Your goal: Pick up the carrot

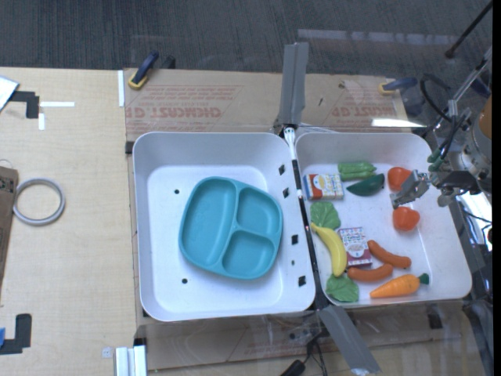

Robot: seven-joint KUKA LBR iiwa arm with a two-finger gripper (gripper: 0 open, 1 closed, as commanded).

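the carrot (pixel 398 286) lies at the lower right of the frame, in the right bin's (pixel 376 140) bottom corner, just below two sausages (pixel 379 262). the gripper (pixel 423 185) hovers at the right edge above a tomato (pixel 405 218); its fingers look parted and hold nothing, though it's hard to be sure.

We find the carrot (pixel 397 286) open from above but hemmed by the right bin (pixel 450 233) near wall, sausages (pixel 379 261) just far-left, and a lettuce leaf (pixel 343 288) left.
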